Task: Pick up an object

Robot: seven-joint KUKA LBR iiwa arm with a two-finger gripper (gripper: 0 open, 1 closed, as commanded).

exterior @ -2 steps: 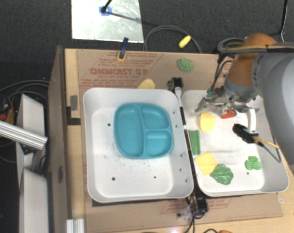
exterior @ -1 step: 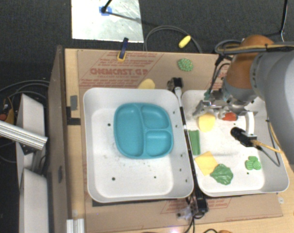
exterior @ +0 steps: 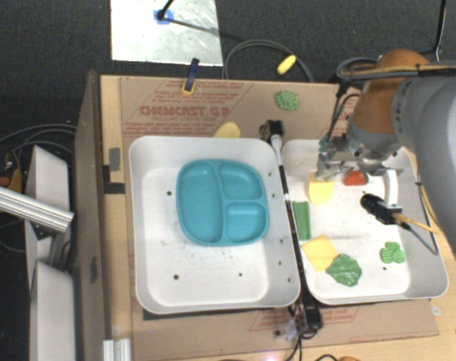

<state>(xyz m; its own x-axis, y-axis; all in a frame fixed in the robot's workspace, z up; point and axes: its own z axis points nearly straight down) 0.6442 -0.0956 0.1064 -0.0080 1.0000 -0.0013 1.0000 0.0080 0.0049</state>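
A small yellow piece (exterior: 320,192) lies on the floor of the right bin (exterior: 427,277), in its far left part, and the gripper (exterior: 328,169) hangs just above and behind it, near the bin's far left corner; whether the gripper is released or clenched cannot be told from this slant, and the view does not show it grasping anything. A red piece (exterior: 355,177) lies just to the right of the gripper, close to the yellow piece but apart from it. Along the right bin's left wall, nearer the camera, lies a green block (exterior: 301,219), long and narrow, running with the wall. Just in front of it sits a yellow square (exterior: 319,252), tilted like a diamond, and a leafy green piece (exterior: 344,270) touches the square's near right edge. A smaller green piece (exterior: 393,253) lies well apart from these, toward the bin's right wall. The grey arm (exterior: 431,119), with its orange band (exterior: 378,100), reaches in over the right bin's far right corner. The left bin (exterior: 160,277) stands side by side with the right one, their inner walls touching, and holds a teal divided plate (exterior: 222,201) with three compartments, lying flat near the bin's middle. Both bins rest on a sheet of brown cardboard (exterior: 168,107). On the cardboard behind the bins lie a green knobbly thing (exterior: 287,100) and, just at the left bin's far rim, a pale yellow thing (exterior: 228,131).
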